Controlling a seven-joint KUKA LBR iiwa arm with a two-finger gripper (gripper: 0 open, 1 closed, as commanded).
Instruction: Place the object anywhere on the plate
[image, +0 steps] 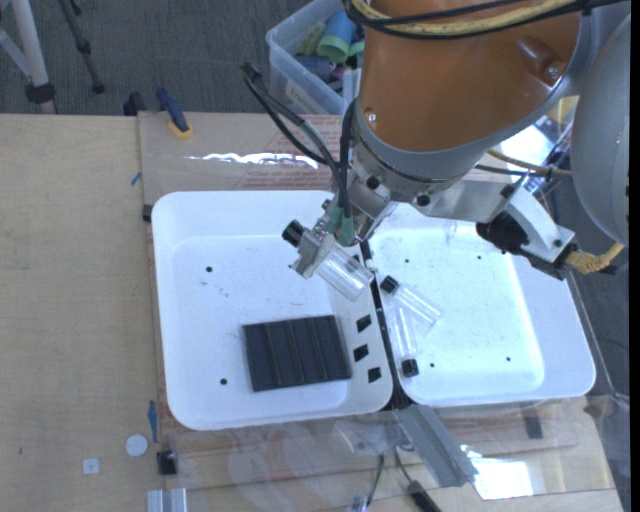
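Here, two white bins sit side by side on the bench: the left bin (190, 330) and the right bin (530, 340). A dark ribbed plate (296, 352) lies flat on the left bin's floor, toward the near wall and the divider between the bins. The arm (460, 80), orange-banded, hangs over the far part of that divider, up and right of the plate. Its gripper (335, 262) points down over the left bin's right side, above the plate's far right corner and apart from it; whether the jaws are parted or closed cannot be told, nor whether anything sits between them. The object cannot be made out with certainty. A clear tub (310, 50) of coloured items stands beyond the bins.
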